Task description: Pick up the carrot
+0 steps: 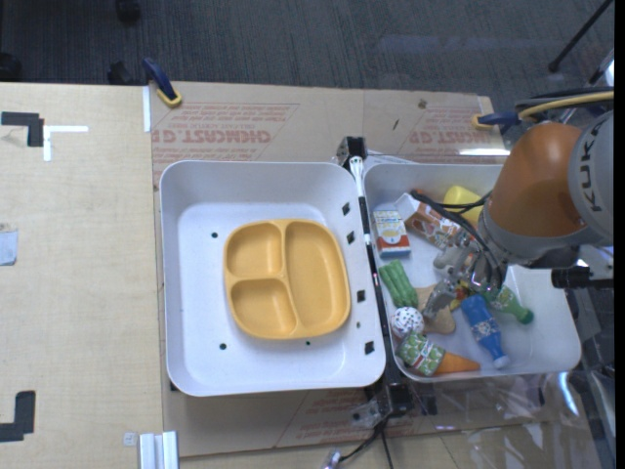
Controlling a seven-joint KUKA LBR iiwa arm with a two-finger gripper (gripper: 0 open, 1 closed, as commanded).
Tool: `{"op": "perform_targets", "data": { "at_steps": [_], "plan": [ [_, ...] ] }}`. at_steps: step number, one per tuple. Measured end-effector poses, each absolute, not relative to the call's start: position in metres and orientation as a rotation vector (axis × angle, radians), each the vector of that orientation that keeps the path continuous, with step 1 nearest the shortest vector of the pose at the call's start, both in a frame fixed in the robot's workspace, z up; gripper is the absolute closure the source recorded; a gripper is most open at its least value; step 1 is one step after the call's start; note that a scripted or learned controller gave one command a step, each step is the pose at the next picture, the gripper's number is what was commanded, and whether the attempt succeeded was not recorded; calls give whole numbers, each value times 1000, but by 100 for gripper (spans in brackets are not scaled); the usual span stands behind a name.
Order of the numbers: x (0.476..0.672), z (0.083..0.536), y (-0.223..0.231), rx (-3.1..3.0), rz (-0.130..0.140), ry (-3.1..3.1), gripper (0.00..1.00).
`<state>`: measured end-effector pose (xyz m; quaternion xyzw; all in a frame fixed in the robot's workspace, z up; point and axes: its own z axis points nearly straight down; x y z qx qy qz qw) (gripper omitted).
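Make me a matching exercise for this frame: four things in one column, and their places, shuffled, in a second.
Things:
1. plate
2. carrot
3. blue bottle
4. small carton

Places:
A. right bin, near corner, beside the round green-and-red toy
B. left bin, in the middle
C. right bin, far end by the divider
D. right bin, just below the gripper

Pairs: 1-B, 2-A, 3-D, 4-C
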<state>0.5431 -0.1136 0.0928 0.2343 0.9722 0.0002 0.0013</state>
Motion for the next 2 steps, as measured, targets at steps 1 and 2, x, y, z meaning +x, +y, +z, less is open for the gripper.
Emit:
{"op": "perform_targets", "data": {
  "at_steps": [1,2],
  "plan": [
    [543,93,-114,735,1,3052,0],
    [565,103,-119,1426,-1,2795,0]
  ]
}}
